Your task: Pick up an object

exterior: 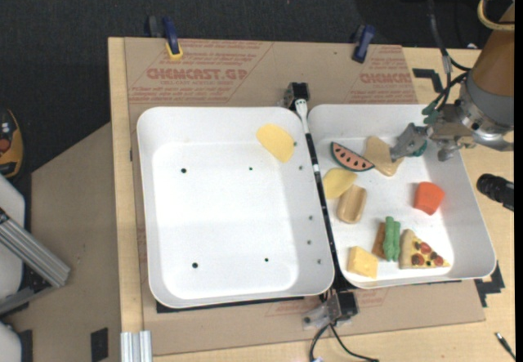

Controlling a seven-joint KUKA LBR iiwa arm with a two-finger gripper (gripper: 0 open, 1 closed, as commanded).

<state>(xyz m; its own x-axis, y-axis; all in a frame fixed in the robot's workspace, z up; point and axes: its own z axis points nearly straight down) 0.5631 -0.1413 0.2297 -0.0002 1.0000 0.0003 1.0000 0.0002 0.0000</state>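
My gripper hangs over the back right part of the right bin, open, with nothing between its fingers. Its left finger is right beside a tan wedge; I cannot tell whether they touch. Left of the wedge lies a watermelon slice. An orange-red block sits in front of the gripper. Further forward are a yellow piece, a tan bread roll, a green vegetable, a pizza slice and a yellow cheese cube.
The left bin holds one yellow piece near its back right corner. The raised rims of the two bins meet along a ridge down the middle. Blue clamps grip the board's back edge.
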